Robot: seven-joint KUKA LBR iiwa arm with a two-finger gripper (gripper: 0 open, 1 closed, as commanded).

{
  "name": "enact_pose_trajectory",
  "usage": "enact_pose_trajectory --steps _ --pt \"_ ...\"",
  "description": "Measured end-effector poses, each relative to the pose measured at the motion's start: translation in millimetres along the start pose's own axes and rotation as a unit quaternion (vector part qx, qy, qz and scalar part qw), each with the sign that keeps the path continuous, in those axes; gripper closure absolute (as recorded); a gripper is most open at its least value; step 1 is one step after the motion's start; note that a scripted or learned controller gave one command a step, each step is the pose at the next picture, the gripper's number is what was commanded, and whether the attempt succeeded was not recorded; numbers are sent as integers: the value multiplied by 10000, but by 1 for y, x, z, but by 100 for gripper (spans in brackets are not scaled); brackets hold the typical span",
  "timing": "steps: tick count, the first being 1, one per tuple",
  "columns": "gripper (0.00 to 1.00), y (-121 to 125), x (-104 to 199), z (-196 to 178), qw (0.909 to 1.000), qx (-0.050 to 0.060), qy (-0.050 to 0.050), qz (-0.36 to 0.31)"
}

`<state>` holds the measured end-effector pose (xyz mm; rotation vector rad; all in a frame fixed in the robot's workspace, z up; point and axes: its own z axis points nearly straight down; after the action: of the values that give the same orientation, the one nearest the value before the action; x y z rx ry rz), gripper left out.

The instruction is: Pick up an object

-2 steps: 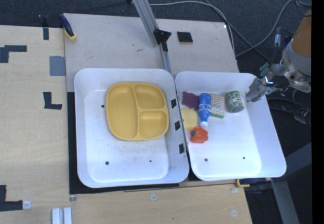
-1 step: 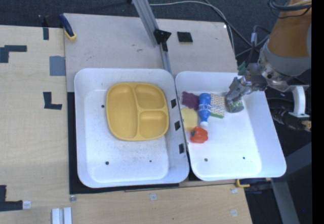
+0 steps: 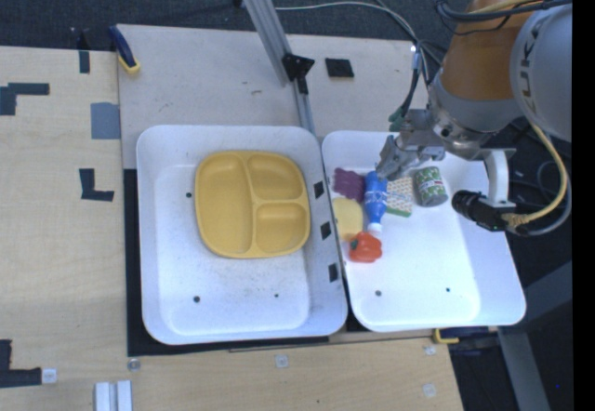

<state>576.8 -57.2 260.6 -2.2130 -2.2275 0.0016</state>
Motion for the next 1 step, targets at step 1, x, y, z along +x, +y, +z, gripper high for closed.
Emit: enact_pose_trajectory --steps 1 --pt "100 2 57 3 10000 1 2 -1"
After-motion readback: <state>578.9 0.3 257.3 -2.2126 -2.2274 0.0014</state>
